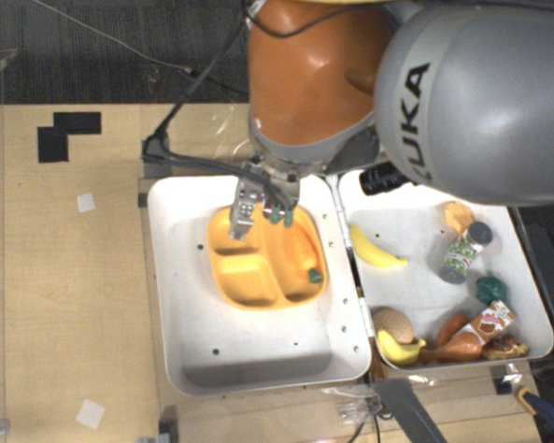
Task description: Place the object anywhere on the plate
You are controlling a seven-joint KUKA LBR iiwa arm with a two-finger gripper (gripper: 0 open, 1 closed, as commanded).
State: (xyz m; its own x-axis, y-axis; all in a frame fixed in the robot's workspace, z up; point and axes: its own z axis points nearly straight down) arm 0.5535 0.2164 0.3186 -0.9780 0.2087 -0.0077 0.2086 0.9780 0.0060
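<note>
The left bin (183,296) is a shallow white tray holding a yellow-orange plate (261,268) divided into compartments, set toward the bin's upper middle. On the plate's right-hand compartment, at about 4 o'clock from the plate's centre, lies the carrot (304,257): an orange, elongated piece that nearly matches the plate in colour, with a small dark green tip at its lower end, close to the plate's right rim. The carrot rests on the plate and sits apart from the gripper. The gripper (260,210) hangs over the plate's upper edge, at about 12 o'clock from its centre, with its two fingers spread and nothing between them; one metal finger (242,211) reaches down over the upper-left compartment. Above it rises the arm's orange band and the grey body. The right bin (542,326) holds a banana (374,248) at its left side, a small can (461,253) at about 2 o'clock from the bin's centre, and a cluster of toy foods along its lower edge, too jumbled to tell apart with certainty.
</note>
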